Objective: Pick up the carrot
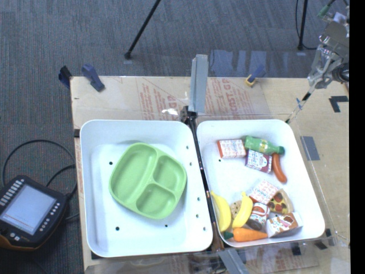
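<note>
The carrot (249, 234) lies at the near edge of the right bin (302, 153), orange with a green tip, just beside two bananas (232, 211) and touching small food packets (272, 210). The end effector (319, 76) hangs well apart from it, beyond the bin's far right corner above the counter (142, 96); its state cannot be told. A green divided plate (148, 180) sits in the left bin (94, 153).

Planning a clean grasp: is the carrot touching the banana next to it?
Cannot tell. In the camera view the carrot lies at the right bin's near edge, just below the banana; they look pressed close, but no clear contact or gap shows.
</note>
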{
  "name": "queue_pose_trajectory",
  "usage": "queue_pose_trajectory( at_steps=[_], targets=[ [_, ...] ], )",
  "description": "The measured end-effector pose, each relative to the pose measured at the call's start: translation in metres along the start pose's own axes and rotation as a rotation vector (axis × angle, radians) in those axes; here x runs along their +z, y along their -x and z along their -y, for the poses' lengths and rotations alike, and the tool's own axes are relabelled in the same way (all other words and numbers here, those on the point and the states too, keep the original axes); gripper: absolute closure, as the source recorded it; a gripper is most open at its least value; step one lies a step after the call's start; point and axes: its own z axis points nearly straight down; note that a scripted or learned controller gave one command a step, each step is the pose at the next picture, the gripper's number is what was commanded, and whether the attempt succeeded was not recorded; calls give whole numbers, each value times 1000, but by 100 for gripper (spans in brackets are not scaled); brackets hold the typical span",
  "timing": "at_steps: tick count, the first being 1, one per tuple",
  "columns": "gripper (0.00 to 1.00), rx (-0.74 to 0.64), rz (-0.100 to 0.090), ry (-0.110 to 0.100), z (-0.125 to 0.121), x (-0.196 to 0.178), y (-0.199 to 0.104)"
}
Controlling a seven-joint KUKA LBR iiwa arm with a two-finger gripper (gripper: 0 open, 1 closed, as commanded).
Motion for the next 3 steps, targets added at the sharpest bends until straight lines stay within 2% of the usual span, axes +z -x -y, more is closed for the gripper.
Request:
queue_pose_trajectory(
  at_steps=[3],
  targets=[
    [100, -40, 15, -22, 2, -15, -15]
  ],
)
